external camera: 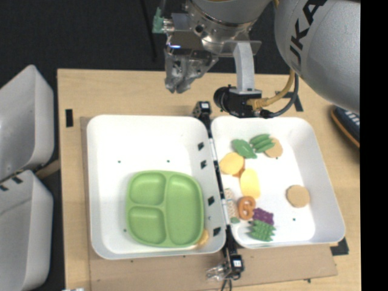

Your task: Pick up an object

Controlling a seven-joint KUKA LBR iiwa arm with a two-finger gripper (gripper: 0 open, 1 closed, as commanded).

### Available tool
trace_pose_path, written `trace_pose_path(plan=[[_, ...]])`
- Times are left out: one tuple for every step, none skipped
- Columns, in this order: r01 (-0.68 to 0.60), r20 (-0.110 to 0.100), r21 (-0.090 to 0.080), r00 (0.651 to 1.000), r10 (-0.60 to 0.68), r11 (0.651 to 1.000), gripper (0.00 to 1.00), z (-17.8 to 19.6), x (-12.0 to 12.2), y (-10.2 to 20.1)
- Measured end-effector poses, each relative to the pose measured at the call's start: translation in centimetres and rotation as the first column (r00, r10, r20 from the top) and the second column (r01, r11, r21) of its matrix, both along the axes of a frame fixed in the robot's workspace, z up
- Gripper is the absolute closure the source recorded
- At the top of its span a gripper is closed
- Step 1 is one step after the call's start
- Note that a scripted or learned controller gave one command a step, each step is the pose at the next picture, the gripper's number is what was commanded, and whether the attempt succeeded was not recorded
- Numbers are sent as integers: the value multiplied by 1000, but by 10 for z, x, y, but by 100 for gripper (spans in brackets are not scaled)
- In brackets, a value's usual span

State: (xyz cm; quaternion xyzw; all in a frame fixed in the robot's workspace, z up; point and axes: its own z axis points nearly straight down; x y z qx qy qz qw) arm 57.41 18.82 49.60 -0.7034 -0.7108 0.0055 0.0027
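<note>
Right bin (315, 162) holds the small toy food pieces, loosely grouped toward its left and middle: two green leaf shapes (253, 144) near the top, touching a tan round piece (274, 148); just below them a yellow-orange round (231, 163) beside a pale yellow block (250, 183); a brown pretzel (246, 207) under that, with a purple grape cluster (263, 215) and a dark green piece (262, 230) close by at the lower edge. A tan disc (297, 196) lies apart to the right. Left bin (103, 156) carries a green divided tray (165, 208) with three compartments, sitting low and right in the bin, a small yellowish piece (203, 237) at its lower right corner. The two bins sit side by side on the wooden surface (73, 90), joined by black clips. End effector (180, 80) hangs above the surface beyond the top edge of the left bin, well apart from every piece; nothing sits between its fingers, and whether they are spread or closed I cannot tell. Grey arm (315, 35) fills the upper right.
</note>
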Motion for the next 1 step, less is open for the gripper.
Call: trace_pose_path(plan=[[0, -8, -4, 1000, 0, 1000, 100, -106, -70, 37]])
